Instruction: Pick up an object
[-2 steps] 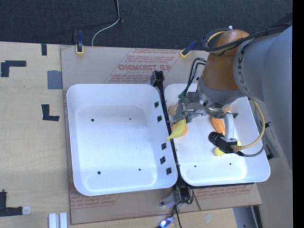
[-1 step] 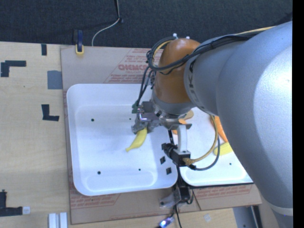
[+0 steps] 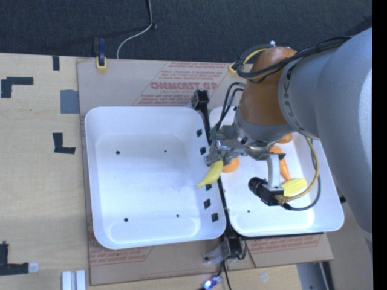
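Note:
My gripper [image 3: 219,157] hangs over the divider between the two white bins, at the left edge of the right bin [image 3: 314,222]. A small yellow banana-shaped object [image 3: 211,174] sticks out down and to the left from between its fingers, tilted over the rim of the left bin [image 3: 97,162]. The fingers are shut on its upper end. An orange round object [image 3: 231,165] lies just right of the gripper in the right bin, partly hidden by it.
In the right bin lie an orange carrot-like piece [image 3: 283,169], a yellow object [image 3: 294,186] and another orange thing [image 3: 285,139] half under the wrist. The bulky grey arm covers much of that bin. Black clips [image 3: 209,203] line the divider.

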Tool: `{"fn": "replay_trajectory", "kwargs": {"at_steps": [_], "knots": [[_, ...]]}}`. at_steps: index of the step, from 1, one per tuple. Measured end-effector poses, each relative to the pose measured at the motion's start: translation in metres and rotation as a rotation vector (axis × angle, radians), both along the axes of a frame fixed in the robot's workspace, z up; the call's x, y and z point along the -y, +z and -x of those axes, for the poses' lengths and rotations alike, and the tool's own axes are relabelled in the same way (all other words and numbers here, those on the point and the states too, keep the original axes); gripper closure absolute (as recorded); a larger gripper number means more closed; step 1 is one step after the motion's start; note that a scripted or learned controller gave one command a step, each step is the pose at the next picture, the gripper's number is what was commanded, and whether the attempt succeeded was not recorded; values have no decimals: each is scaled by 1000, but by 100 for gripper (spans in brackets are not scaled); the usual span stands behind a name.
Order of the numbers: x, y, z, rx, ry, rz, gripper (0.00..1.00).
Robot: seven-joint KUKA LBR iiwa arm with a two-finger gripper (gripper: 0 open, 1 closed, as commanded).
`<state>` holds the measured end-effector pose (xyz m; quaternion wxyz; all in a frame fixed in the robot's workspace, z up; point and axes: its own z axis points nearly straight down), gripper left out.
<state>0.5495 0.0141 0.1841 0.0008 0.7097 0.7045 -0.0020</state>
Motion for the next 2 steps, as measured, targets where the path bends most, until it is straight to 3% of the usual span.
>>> {"fn": "replay_trajectory", "kwargs": {"at_steps": [1, 2], "knots": [[-50, 0, -47, 3, 14, -5, 100], [-48, 9, -45, -2, 11, -3, 100]]}}
